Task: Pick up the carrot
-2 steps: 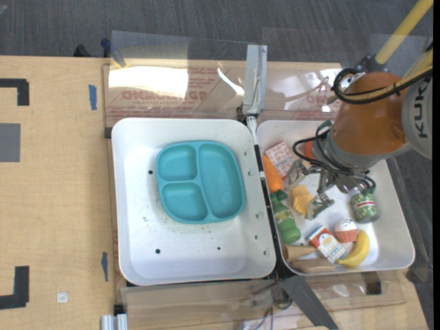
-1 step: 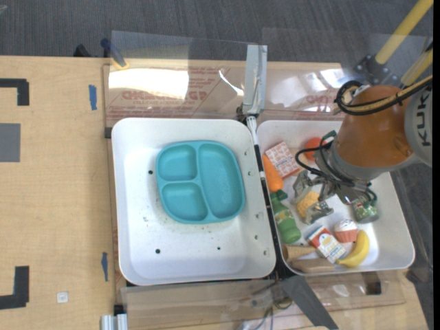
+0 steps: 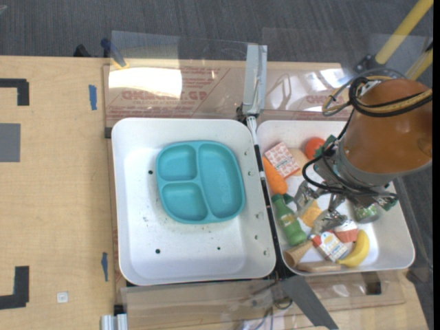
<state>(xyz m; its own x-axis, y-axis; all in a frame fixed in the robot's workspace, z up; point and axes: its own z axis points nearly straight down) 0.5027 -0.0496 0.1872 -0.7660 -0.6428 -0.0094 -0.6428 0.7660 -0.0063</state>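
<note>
The carrot (image 3: 275, 177) lies in the right bin (image 3: 402, 236), hard against that bin's left wall, a little right of the frame's centre. Its long axis runs from upper left to lower right, with the upper end near a red-and-white packet (image 3: 282, 158) and the lower end just above a green bottle (image 3: 289, 222). My gripper (image 3: 328, 210) hangs over the middle of the same bin, under my orange band (image 3: 388, 126), above a clutter of small items near a banana (image 3: 359, 250). So the carrot sits to the left of my gripper and slightly higher in the frame, near but apart. Whether my gripper is spread or closed I cannot tell; nothing is visibly held. I judge the next move is a leftward shift, aligning across that diagonal. The teal plate (image 3: 199, 181) with 3 compartments lies in the left bin (image 3: 137, 253).
</note>
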